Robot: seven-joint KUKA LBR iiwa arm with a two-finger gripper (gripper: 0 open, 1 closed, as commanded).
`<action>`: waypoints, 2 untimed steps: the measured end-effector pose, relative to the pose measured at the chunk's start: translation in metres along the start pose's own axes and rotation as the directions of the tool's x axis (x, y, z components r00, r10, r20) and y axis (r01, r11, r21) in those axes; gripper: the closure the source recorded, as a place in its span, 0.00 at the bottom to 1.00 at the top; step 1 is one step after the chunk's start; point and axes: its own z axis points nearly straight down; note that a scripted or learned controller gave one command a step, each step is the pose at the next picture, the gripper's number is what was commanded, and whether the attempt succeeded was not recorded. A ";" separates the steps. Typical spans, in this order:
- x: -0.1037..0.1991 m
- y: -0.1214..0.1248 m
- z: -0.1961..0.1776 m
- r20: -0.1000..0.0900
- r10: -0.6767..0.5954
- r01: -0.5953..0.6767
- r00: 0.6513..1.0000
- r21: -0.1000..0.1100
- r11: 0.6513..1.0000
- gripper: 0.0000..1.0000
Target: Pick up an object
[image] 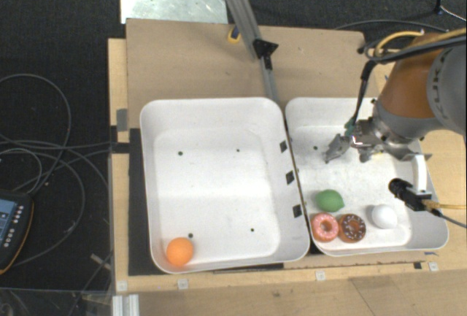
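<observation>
In the right bin (306,114), near its front wall, lie a green lump (329,199), a pink-iced donut (325,227), a brown sprinkled donut (352,228) and a white ball (384,217). An orange ball (179,251) rests in the front left corner of the left bin (211,109). My gripper (349,154) hangs over the middle of the right bin, behind the green lump and apart from it. Its two fingers stand open with nothing between them.
The arm's grey body and orange band (408,92) reach in over the right bin's far right side. A slanted metal pole (244,12) crosses the bench behind the bins. Black clips (290,177) sit along the rim between the bins. Cables lie on the floor at left.
</observation>
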 end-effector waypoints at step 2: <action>0.000 0.002 0.033 0.001 0.001 -0.001 1.000 -0.007 1.000 1.00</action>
